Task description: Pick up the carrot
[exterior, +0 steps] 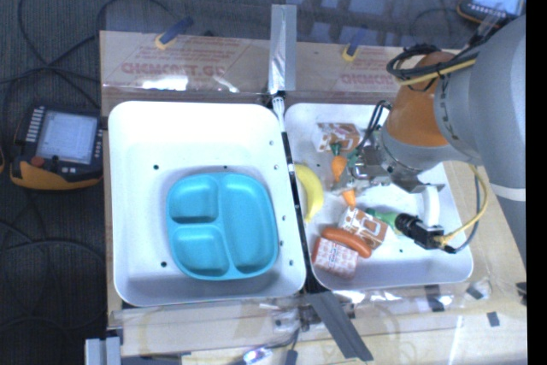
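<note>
Where the gripper (363, 169) hangs low over the right bin (457, 269), its metal parts crowd together under the orange wrist, and I cannot tell from this slanted view how the jaws stand or whether anything sits between them. Just to the left of the gripper, close beside it, lies a small orange piece with a green top, which I take to be the carrot (338, 166); its long axis seems to run roughly far to near, green end toward the far side. A second orange bit (349, 197) lies just nearer, below the gripper, and it is too small to say whether it belongs to the carrot or is a separate thing. Judging by this, the coming move turns on a short shift leftward, with the jaws set across the carrot's width.

Further out, a banana (310, 191) rests against the left wall of the same bin, and a packet (339, 135) lies at the far side. Toward the near edge sit a small carton (363, 224) and a reddish packet (336, 256). A white and green item (410, 214) lies right of these, partly under the arm, so its shape is hard to read. The left bin (137, 141) holds a blue divided plate (224, 224).
</note>
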